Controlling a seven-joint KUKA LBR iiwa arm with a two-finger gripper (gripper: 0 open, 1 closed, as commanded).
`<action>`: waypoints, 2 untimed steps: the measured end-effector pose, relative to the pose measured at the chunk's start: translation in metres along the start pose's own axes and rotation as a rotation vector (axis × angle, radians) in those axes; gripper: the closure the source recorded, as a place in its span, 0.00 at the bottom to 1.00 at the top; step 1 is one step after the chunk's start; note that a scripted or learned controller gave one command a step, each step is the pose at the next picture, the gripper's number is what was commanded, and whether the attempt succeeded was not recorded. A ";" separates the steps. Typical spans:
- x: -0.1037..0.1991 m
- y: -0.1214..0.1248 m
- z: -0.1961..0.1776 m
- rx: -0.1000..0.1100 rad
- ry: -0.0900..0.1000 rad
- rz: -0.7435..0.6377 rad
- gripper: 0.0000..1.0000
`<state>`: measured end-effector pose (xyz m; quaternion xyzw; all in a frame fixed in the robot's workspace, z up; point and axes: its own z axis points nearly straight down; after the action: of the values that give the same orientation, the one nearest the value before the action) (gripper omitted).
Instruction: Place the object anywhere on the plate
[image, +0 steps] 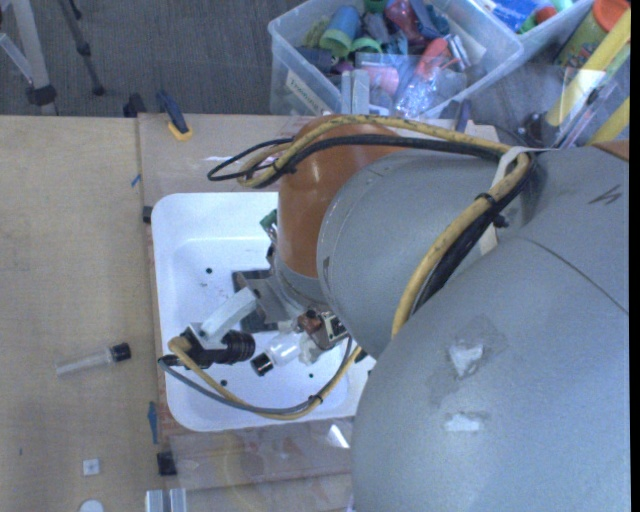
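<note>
While one arm reaches, one bin shows.

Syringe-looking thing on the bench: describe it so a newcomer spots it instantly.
Start at the white bin under the grey arm, then look left onto the bare tan bench. The small clear tube with a black cap lies there alone on its side, tilted. It is far longer than the tiny bits scattered lower on the bench.

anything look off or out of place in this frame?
One oddity: a small clear tube with a black cap lies on the bare bench left of the white bin, outside it, near a few small scraps. The arm covers most of the bin, so its contents can't be checked.
</note>
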<state>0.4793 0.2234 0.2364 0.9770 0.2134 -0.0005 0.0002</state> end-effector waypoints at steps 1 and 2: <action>0.025 0.010 -0.009 0.002 -0.004 -0.736 1.00; 0.000 -0.002 -0.127 0.001 -0.001 -0.748 1.00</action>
<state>0.4789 0.2255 0.3635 0.8315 0.5555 -0.0013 -0.0002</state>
